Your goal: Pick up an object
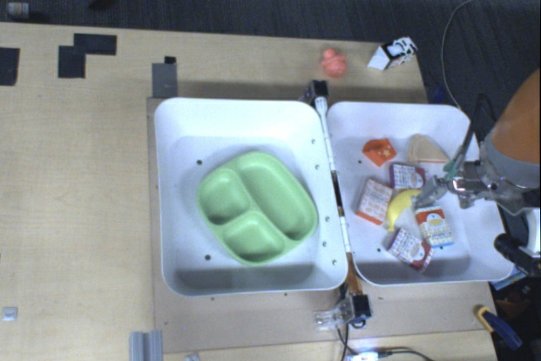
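Observation:
The right bin (456, 118) holds several small things: an orange block (379, 151), a tan wedge (427, 150), a yellow banana (401, 207), and several small printed cartons, such as one at the left (372, 200) and one near the front (434, 227). My gripper (431, 190) reaches in from the right and hangs low over the middle of this bin. It is just right of the banana's upper end and just above the front carton. Nothing shows as held.
The left bin (182, 127) holds a green divided plate (256, 205). Behind the bins, a pink ball (334, 62) and a white-and-black object (393, 52) lie on the bench. The arm's grey body (507, 182) covers the right bin's right edge.

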You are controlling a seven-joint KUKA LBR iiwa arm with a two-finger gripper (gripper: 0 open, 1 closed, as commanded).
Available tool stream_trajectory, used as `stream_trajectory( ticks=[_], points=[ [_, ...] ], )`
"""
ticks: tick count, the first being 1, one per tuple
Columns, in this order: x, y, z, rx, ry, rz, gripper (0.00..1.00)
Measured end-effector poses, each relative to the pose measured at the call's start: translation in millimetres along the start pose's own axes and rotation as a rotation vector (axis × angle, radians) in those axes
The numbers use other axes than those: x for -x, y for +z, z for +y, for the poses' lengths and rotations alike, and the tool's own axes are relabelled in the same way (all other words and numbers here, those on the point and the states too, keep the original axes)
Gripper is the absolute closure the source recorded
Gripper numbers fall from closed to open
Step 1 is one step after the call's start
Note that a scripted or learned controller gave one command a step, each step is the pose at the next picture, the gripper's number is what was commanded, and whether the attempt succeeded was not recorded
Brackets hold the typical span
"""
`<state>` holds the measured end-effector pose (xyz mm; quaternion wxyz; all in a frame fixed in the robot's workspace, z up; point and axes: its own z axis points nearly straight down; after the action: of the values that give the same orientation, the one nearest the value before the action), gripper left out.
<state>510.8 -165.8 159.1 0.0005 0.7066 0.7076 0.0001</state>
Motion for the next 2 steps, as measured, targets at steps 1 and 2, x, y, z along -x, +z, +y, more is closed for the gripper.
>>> stream_trajectory(
  ticks=[1,2],
  points=[
    [-18,69,25,0.018,-0.003,-0.005,0.00],
    [-18,59,26,0.022,-0.004,-0.007,1.00]
  ],
)
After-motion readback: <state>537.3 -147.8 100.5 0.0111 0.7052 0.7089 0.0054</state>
